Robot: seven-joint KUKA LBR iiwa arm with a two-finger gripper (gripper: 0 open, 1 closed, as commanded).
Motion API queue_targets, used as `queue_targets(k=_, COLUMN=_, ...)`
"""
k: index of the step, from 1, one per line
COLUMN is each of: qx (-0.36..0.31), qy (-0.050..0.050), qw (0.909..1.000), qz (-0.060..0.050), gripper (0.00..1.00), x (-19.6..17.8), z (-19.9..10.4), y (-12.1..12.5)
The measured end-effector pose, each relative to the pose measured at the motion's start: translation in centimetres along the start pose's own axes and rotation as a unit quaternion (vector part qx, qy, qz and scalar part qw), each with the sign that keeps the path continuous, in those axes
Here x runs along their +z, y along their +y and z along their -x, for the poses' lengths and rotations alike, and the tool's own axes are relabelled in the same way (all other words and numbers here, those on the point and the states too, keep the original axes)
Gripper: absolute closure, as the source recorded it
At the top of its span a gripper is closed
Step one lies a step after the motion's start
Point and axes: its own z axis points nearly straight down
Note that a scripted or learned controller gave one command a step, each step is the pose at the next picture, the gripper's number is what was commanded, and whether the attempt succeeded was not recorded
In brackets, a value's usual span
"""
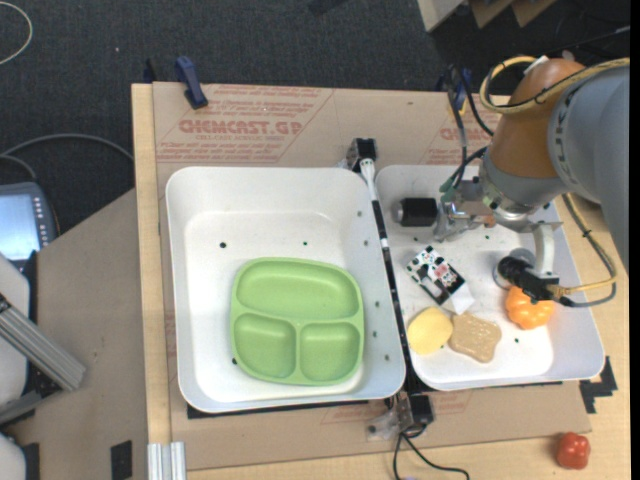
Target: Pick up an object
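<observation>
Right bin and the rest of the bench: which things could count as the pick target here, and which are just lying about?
Job candidates, right bin:
black cylinder
patterned black-and-white item
yellow piece
tan toast-like piece
orange item
tool above them

Lying about:
green divided tray in left bin
red item on bench
blue clamp

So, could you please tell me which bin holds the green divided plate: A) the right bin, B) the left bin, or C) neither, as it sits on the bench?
B: the green divided plate lies flat inside the left bin, while the right bin holds the small items.
</observation>
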Motion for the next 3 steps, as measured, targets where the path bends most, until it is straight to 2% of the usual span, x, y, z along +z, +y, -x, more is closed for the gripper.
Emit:
queue_targets(k=1, qx=-0.001, qy=0.000, qw=1.0000, qz=-0.008, gripper=1.00, x=2.3, z=-0.8, y=2.9)
queue_targets(k=3, qx=-0.001, qy=-0.001, qw=1.0000, qz=-0.004, gripper=1.00, x=0.1, z=-0.8, y=3.0)
